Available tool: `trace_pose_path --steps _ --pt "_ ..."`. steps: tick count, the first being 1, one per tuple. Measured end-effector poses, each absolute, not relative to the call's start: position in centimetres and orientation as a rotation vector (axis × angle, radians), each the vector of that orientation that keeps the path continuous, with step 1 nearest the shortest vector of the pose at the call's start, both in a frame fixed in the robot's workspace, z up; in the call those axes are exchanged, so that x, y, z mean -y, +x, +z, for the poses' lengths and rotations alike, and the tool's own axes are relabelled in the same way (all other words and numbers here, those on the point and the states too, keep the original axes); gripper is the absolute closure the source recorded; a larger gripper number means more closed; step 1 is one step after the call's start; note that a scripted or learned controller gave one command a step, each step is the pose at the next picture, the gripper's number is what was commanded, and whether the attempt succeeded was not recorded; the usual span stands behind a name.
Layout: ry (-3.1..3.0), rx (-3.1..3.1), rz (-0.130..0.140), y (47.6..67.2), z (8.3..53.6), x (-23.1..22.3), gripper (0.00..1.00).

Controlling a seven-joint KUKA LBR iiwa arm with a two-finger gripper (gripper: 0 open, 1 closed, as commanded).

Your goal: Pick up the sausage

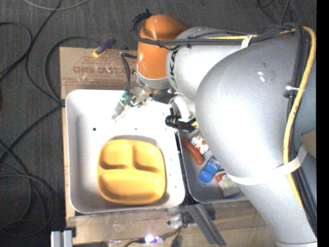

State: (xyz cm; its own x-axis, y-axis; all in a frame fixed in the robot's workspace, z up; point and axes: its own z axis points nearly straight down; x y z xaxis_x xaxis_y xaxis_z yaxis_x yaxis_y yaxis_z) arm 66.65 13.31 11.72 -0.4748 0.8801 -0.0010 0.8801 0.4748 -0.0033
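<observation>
The sausage [194, 153] is a short orange-red piece lying in the right bin [191, 189], close to that bin's left wall and partly under the arm. My gripper [120, 109] hangs over the far part of the left bin [82, 112], above its bare white floor. It is well to the left of the sausage and across the wall between the bins. I see nothing in it. The large grey arm hides most of the right bin.
A yellow compartment plate [132, 171] fills the near half of the left bin. Beside the sausage in the right bin lie a blue object [208, 171], a small packet [227, 185] and a white-and-red item [199, 142]. Brown cardboard [92, 71] lies beyond the bins.
</observation>
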Motion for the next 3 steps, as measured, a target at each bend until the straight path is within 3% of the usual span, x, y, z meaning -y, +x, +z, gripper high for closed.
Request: trace_pose_path --steps 1,2,3 --pt "-1.622 2.679 0.024 66.5 10.0 -17.0 0.0" --pt "-1.901 2.499 0.018 66.8 8.4 -21.9 0.0" --pt "-1.899 2.506 0.012 66.8 9.4 -22.1 1.0"
